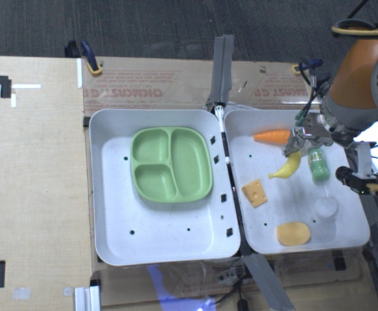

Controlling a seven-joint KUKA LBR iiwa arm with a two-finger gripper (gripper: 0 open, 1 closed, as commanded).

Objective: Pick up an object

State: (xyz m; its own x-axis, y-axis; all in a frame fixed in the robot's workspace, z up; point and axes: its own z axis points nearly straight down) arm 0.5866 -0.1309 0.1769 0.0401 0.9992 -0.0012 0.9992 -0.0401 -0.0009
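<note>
The right bin (344,235) holds several small objects. A yellow banana (286,168) lies tilted near its middle, with its upper end right under my gripper (297,146). The gripper hangs low over the bin's back right part, touching or nearly touching that end of the banana. Just left of the gripper lies an orange carrot (271,136). A green bottle (318,166) lies just right of the banana, below the wrist. The arm's orange band (364,67) rises at the right edge.
A wedge of yellow cheese (255,193), a round yellow-orange piece (294,233) and a clear cup (325,207) lie in the front half of the right bin. The left bin (111,238) holds a green divided plate (172,164). A grey divider (222,76) stands between the bins.
</note>
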